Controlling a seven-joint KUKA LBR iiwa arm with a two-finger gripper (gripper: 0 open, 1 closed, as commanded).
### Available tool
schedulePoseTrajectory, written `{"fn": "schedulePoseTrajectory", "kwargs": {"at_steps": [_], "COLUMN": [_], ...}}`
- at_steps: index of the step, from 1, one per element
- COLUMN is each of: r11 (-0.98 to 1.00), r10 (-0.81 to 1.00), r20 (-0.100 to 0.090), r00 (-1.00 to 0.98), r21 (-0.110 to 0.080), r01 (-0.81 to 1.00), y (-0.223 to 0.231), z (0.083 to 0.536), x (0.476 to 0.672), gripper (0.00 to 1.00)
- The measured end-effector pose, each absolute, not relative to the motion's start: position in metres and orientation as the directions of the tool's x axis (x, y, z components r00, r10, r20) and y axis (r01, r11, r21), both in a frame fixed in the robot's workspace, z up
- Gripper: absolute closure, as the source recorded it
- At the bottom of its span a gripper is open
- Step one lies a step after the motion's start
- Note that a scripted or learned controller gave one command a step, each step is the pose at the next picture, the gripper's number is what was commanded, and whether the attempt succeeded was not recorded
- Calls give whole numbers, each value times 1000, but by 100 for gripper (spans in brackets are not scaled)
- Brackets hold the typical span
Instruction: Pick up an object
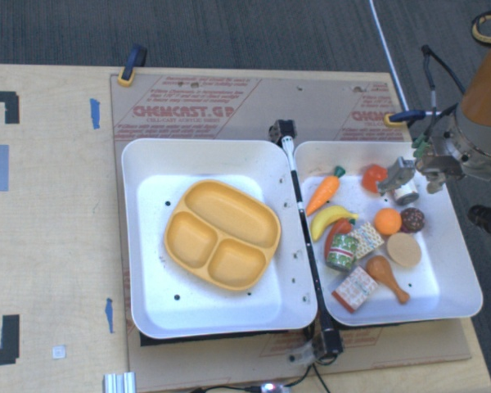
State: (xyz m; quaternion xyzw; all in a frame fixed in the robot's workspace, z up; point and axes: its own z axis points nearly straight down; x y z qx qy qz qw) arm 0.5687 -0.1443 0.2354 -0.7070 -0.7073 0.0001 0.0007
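The end effector [407, 182] hangs over the upper part of the right bin [458, 260], just beside a red tomato-like piece [374, 175] and above an orange ball [388, 221]; whether its fingers are apart or together cannot be told from this slant. Nothing appears to sit between them. Below lie a carrot [323, 192], a banana [331, 219], a dark round piece [412, 219] and a drumstick [386, 275]. The left bin [147, 219] holds a yellow divided plate [222, 234].
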Motion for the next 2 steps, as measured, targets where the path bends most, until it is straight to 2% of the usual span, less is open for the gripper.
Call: {"fn": "schedulePoseTrajectory", "kwargs": {"at_steps": [1,2], "r11": [1,0], "r10": [1000,1000], "r20": [1,0], "r00": [-1,0], "r21": [-2,1], "r01": [1000,1000], "y": [-112,-99], "z": [123,86], "x": [592,559], "gripper": [0,0]}}
